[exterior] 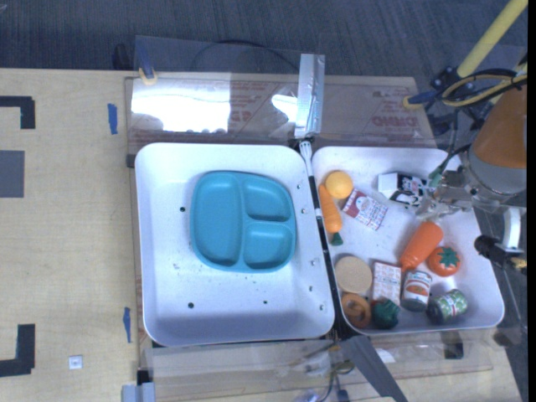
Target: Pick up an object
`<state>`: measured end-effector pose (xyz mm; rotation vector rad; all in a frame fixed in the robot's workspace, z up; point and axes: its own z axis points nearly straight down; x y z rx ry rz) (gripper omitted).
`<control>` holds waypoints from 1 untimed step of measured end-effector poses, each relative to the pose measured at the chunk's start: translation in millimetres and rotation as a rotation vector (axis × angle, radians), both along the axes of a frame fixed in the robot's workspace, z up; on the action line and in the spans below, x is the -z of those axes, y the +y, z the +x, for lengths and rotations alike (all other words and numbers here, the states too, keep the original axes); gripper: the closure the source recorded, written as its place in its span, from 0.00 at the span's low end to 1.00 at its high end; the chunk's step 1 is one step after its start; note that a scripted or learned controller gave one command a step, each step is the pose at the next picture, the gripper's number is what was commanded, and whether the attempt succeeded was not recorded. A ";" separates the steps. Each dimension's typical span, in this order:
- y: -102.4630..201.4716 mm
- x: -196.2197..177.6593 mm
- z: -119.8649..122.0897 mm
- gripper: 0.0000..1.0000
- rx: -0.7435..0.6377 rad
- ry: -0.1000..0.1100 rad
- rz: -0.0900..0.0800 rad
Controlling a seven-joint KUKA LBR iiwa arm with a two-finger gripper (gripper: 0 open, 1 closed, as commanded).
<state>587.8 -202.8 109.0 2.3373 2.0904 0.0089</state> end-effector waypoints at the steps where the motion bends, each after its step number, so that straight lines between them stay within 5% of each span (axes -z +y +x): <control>1: 44.2 -146.5 27.5 1.00 0.052 -0.005 0.000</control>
